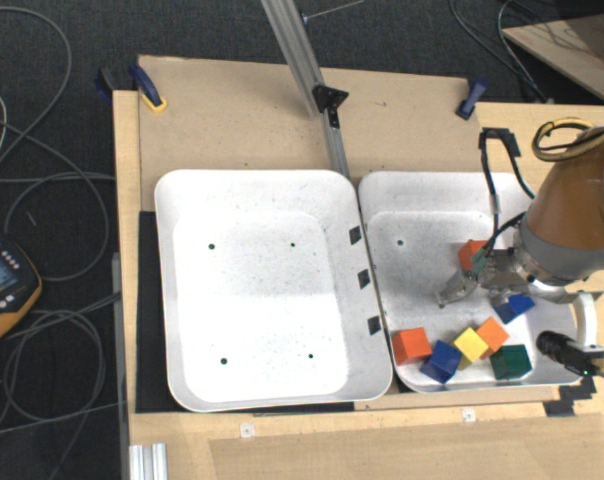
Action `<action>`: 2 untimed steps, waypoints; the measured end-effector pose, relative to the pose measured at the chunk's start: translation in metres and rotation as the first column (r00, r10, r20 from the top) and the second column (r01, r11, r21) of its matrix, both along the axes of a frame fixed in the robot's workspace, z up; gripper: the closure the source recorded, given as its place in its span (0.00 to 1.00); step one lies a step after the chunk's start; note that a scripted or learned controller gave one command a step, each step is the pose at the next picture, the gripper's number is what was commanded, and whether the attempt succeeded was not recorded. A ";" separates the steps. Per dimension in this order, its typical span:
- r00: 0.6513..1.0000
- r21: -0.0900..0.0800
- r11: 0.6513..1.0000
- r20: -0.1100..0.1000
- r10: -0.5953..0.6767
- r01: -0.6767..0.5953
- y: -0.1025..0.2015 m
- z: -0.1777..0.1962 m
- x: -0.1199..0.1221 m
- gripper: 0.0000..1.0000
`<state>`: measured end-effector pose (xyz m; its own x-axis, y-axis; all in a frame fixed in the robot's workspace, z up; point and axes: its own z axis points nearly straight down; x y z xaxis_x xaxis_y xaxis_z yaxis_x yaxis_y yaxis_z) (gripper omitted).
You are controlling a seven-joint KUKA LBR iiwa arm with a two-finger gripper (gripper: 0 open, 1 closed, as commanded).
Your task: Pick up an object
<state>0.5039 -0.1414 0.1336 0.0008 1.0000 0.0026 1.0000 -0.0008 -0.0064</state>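
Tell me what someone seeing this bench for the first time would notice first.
Probably the cluster of coloured blocks in the near corner of the right bin, bright against the white. Next, the grey and orange arm reaching in from the right, its gripper low over that bin beside an orange block.

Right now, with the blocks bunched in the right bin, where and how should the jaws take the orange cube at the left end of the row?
Probably the orange cube by its two sides facing the bin's far and near walls, coming straight down. Both look free, while a blue block crowds its right side.
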 end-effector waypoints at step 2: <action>1.000 -0.004 1.000 0.015 0.003 -0.003 0.003 0.077 0.008 1.00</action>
